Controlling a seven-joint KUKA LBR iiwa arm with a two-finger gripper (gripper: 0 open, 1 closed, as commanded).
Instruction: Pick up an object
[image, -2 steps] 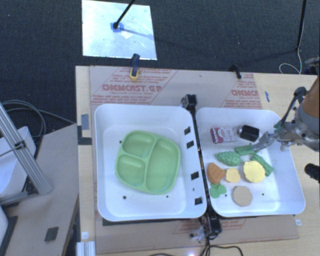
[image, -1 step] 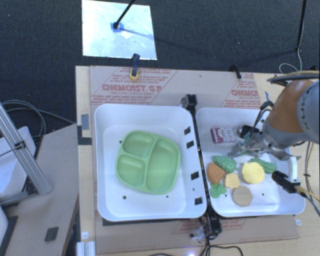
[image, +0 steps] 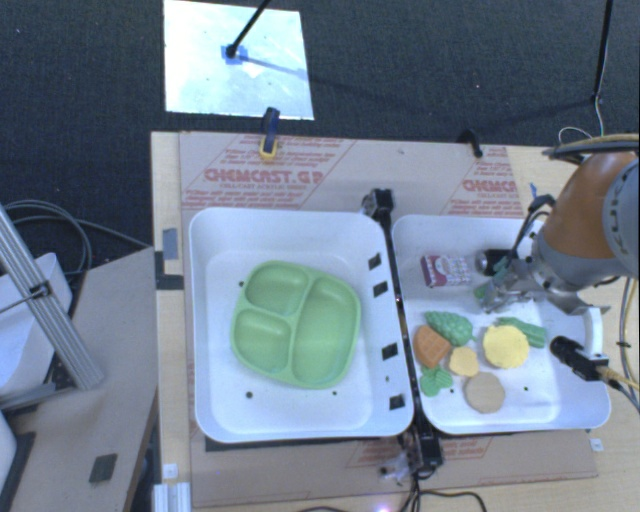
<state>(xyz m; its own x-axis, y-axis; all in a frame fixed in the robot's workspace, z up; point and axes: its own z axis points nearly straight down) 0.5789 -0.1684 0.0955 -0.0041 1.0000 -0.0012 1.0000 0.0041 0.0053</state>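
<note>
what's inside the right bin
Right bin holds a small can, green, orange, yellow and tan toy foods; the gripper covers part of the floor.

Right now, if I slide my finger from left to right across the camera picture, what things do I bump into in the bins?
Green divided plate → orange toy food → red-and-white packet → tan round piece → yellow round piece → robot arm.

A dark speckled carpet floor (image: 90, 90) surrounds a pale wooden bench (image: 165, 180); a shiny square silver sheet (image: 238, 60), possibly metal, lies beyond it, and black cables (image: 60, 225) trail at left.
</note>
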